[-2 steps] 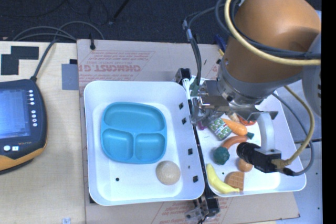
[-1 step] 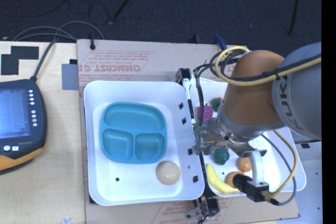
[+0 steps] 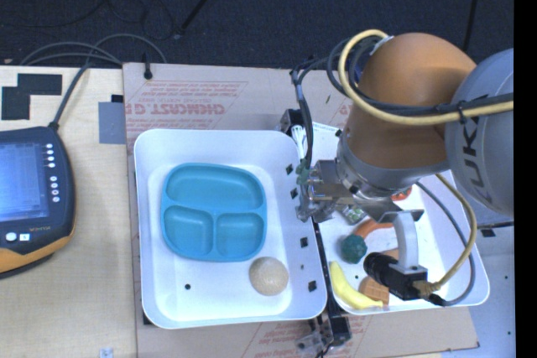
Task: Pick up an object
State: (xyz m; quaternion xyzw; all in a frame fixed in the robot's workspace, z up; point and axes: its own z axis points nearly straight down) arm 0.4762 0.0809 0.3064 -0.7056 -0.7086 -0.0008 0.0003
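One fixed camera is looking down on the bench (image 3: pixel 92 205) at a slant, from above and fairly near. It is taking in both bins: the left bin (image 3: pixel 168 285) at 9 o'clock, the right bin (image 3: pixel 440 247) at 4 o'clock. The arm (image 3: pixel 411 121) is crowding the frame from 3 o'clock.

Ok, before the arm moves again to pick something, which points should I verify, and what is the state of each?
1. Right bin holds pickable things: ok; banana, green ball and orange piece lie there.
2. Left bin holds pickable things: ok; blue plate and beige ball.
3. Gripper above a target: not ok; it seems to sit over the wall between the bins.
4. Beige ball uncovered: ok.
5. Whole right bin visible: not ok; the arm hides part.
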